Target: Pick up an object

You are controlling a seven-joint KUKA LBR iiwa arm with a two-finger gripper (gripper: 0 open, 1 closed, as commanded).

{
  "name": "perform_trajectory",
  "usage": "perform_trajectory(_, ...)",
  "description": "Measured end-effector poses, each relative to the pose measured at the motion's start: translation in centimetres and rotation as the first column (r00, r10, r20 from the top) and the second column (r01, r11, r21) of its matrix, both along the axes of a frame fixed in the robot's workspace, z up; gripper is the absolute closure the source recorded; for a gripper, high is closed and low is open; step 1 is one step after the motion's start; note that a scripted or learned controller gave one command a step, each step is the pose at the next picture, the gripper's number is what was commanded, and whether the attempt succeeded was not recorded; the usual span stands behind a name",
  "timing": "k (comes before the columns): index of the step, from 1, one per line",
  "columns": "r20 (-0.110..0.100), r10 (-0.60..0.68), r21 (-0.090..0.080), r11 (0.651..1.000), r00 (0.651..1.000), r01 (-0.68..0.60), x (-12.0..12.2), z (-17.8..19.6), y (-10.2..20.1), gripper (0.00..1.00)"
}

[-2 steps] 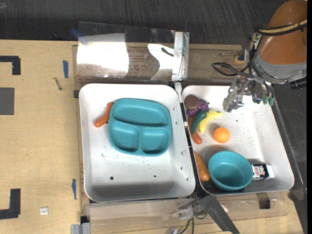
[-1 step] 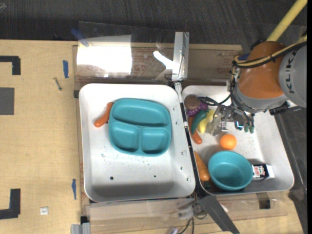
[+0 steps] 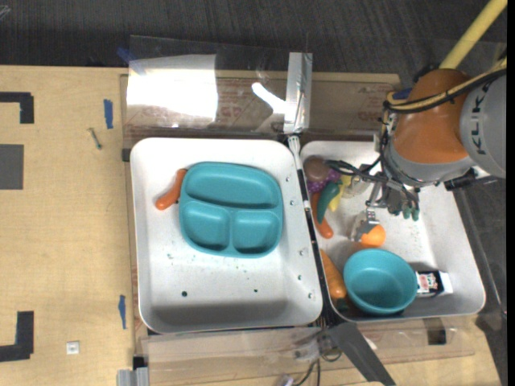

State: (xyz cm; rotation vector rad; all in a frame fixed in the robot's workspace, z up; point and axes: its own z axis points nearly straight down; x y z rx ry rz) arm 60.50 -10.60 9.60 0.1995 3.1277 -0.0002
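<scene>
We found the pincer (image 3: 372,215) low in the right bin (image 3: 463,240) just above a small orange object (image 3: 372,235) — finger state indeterminate — and advised a straight, centred descent before closing.

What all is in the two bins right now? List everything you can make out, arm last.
Bins: 2, white, side by side on the bench; left bin, right bin.
Divided plate: 1, teal, middle of left bin.
Orange piece: 1, orange, left bin, against the plate's left edge.
Bowl: 1, teal, near end of right bin.
Small toy items: a cluster, brown, purple, yellow, green and orange, far left of right bin; exact count unclear.
Orange item: 1, left of the bowl.
Small orange object: 1, just below the tool.
Small bottle: 1, black and white, right of the bowl.
Arm: 1, grey with orange band, over right bin; tool above the small orange object.
</scene>
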Motion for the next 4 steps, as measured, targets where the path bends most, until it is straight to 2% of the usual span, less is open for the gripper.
perform_trajectory(1,0.004,0.126,-0.002,0.992,0.992,-0.126,-6.0,-0.7,-1.6,0.0)
perform_trajectory(2,0.017,0.127,-0.006,0.992,0.992,-0.127,-5.6,0.6,-1.6,1.0)
perform_trajectory(3,0.011,0.03,-0.002,1.0,0.999,-0.03,-0.4,15.9,-0.8,1.0)
perform_trajectory(4,0.0,0.03,0.001,1.0,1.0,-0.03,-0.6,15.4,-0.8,0.0)
